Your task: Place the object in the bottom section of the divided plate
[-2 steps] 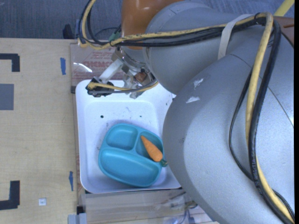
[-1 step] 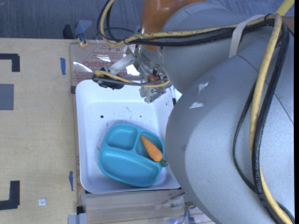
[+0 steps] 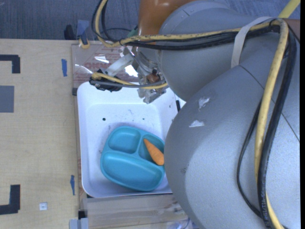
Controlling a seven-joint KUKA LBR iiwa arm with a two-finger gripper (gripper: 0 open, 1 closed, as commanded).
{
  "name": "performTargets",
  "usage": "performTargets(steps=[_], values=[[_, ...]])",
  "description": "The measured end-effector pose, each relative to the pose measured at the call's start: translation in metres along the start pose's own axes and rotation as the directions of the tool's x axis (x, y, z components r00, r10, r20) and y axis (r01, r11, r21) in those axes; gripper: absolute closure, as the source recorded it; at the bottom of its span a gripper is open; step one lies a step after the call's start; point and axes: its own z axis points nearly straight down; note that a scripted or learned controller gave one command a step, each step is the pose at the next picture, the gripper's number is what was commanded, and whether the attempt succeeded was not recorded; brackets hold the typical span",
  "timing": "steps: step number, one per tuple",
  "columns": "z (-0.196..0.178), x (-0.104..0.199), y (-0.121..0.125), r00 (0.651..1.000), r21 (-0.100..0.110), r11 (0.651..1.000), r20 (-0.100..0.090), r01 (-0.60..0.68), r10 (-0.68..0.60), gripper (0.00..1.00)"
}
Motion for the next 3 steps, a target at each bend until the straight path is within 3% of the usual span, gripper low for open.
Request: performTargets(steps=[1, 2, 3], values=[[0.011, 0.050, 0.020, 1.000, 0.000, 1.000, 0.004, -0.023, 0.023, 1.00], [0.114, 0.018, -0.013, 0.956, 0.005, 0.956, 0.012, 0.292, -0.293, 1.00], [0.122, -0.027, -0.027, 0.902, 0.005, 0.902, 0.008, 0.432, -0.432, 1.00]])
